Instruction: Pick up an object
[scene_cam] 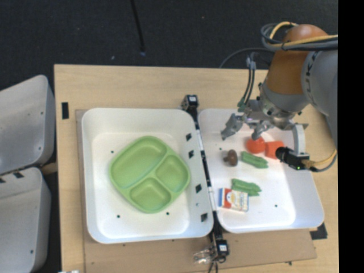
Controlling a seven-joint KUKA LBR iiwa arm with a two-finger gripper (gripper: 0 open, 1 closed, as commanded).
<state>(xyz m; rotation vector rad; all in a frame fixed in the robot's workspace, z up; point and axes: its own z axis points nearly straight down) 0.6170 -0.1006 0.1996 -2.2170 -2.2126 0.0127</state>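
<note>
My gripper (244, 128) hangs over the back of the right bin (284, 215), its two grey fingers spread apart with nothing between them. Just right of the fingers lies an orange-red object (263, 146). In front of the gripper sit a small brown object (230, 157) and a green pea pod (254, 160). A second green pod (246, 186) lies nearer the front, beside a small red and white carton (234, 199).
The left bin (96, 215) holds a green three-compartment plate (149, 173). A ridge with black clips (200, 164) divides the two bins. Grey chair backs (23, 129) stand at the far left, off the bench.
</note>
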